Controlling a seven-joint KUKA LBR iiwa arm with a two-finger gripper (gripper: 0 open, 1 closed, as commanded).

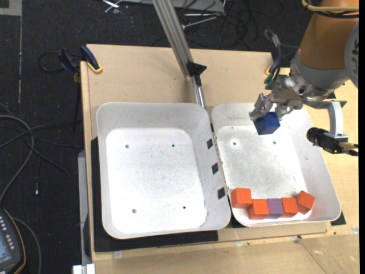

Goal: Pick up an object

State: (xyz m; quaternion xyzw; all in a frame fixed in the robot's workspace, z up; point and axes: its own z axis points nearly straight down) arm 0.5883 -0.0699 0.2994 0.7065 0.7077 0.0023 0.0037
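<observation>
My gripper [268, 111] hangs over the far part of the right bin [319, 170], shut on a blue block [267, 123] that sits between its fingers, lifted above the bin floor. Along the bin's near edge lies a row of blocks: an orange block [242, 197], a second orange block [259, 208], a purple block [275, 206], a third orange block [290, 206] and one more orange block [305, 201] at the right end.
The left bin [114, 153] stands beside the right one, sharing a middle rim. A slanted metal pole [177, 36] reaches the bench at the back. Clamps sit at the bench's far left [85, 59] and far right [274, 67] corners.
</observation>
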